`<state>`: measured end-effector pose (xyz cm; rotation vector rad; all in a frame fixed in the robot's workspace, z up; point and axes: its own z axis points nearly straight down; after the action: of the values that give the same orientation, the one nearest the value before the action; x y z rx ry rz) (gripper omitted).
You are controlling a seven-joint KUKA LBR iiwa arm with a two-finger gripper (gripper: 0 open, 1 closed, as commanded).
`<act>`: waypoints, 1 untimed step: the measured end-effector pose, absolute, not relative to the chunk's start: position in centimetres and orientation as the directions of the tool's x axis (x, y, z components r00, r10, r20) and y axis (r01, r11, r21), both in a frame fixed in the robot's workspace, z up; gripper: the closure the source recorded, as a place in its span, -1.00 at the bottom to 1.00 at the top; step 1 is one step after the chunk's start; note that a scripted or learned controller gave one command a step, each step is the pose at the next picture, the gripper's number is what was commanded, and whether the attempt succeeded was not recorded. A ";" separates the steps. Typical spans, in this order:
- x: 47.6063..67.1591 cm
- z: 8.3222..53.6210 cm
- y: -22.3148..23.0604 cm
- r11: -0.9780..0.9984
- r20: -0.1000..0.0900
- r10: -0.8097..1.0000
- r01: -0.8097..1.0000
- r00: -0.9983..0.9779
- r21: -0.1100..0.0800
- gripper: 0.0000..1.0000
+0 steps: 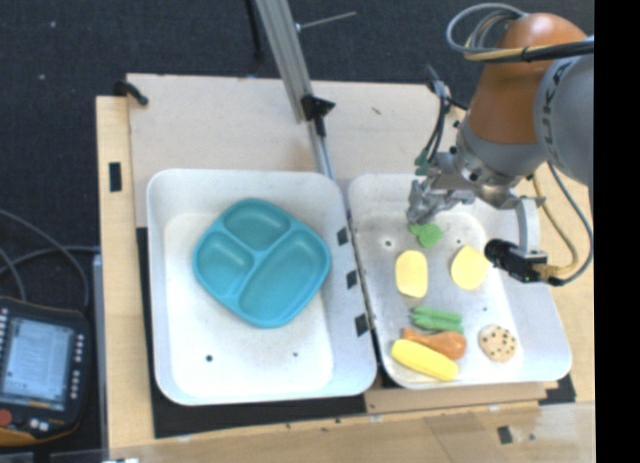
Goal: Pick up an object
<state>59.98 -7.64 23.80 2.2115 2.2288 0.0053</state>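
Green piece [429, 235]: sitting in the right bin [540, 351], right at the tips of the gripper [420, 213] and touching or nearly touching them.
Fingers: pointing down over the green piece; whether they are spread or closed around it cannot be told from this slant.
Progress: judging by the pose, the arm is reaching for a grasp; nothing is being carried clear of the bin floor, so the lift is left to do.
Just beyond the fingers: two pale yellow pieces [411, 273] are lying a little nearer the camera.
Further out: a green bean [436, 318], a carrot [440, 340], a banana [424, 358] and a cookie [497, 342] are crowding the near end.
Surface: smooth white plastic.
Room: the left bin [180, 351] is holding a blue divided plate [262, 262].
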 end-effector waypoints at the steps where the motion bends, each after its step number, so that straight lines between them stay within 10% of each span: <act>1: 61.6 23.5 -3.6 0.007 0.001 1.000 1.000 -0.007 0.002 1.00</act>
<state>61.64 -3.65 23.53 2.2136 2.2282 0.0027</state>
